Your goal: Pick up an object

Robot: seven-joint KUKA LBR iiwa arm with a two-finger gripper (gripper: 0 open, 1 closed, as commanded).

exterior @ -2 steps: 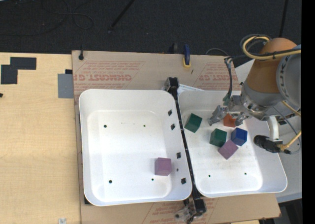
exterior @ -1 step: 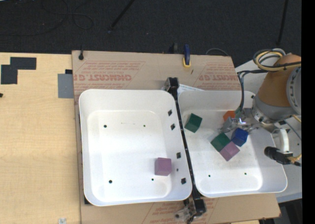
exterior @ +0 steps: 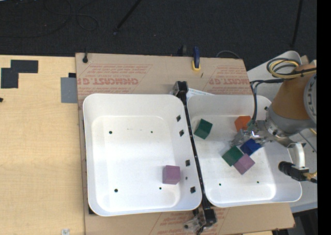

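**Tool low in the right bin, crowded by blocks**

The arm (exterior: 292, 107) reaches in from the right and sets its tool (exterior: 247, 138) down inside the right bin (exterior: 258, 195), in the middle of a tight cluster. A blue block (exterior: 251, 147) lies right at the tool's tip, perhaps touching it, though the metal parts blur together there and I cannot tell whether the tool is released or clenched on anything. An orange block (exterior: 242, 123) sits just behind the tool, toward the far wall. A dark green block (exterior: 232, 156) and a lilac block (exterior: 244, 163) press close against the blue one on its near side, touching each other. A second green block (exterior: 203, 128) stands apart, nearer the divide between the bins. In the left bin (exterior: 98, 125), a purple block (exterior: 171, 174) rests alone near the front corner. Both bins sit on cardboard (exterior: 129, 76) spread over the desk (exterior: 36, 151).
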